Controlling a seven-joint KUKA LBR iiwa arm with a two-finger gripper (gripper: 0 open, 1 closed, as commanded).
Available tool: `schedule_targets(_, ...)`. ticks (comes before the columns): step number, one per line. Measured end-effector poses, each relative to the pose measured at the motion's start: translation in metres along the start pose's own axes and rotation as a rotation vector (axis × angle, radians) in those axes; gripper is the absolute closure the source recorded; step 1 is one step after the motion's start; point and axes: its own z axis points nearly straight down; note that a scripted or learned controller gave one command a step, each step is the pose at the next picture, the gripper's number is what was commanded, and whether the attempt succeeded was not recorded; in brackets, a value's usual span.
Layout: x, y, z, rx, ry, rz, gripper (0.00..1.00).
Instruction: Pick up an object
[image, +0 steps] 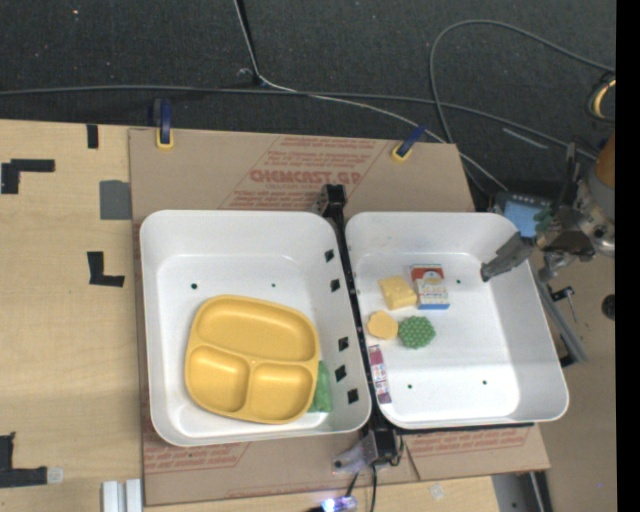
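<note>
Behind both bins, cardboard (300, 170) bears red "CHEMCAST GP" lettering.

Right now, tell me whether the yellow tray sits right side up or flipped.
Right side up: yellow tray shows its three hollow compartments facing upward.

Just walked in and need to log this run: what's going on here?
A robot arm is reaching in from the right, its end effector over the right rim of the right bin, with nothing visibly held. That bin holds a small carton, a yellow block, a yellow disc, a green ball and a slim packet. The left bin holds a yellow divided tray.
</note>
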Motion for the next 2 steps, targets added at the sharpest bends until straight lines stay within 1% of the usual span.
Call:
schedule_targets(1, 0.000, 0.002, -0.006, -0.010, -0.003, -0.003, 0.00)
schedule_targets(2, 0.000, 0.002, 0.037, -0.007, -0.003, -0.003, 0.00)
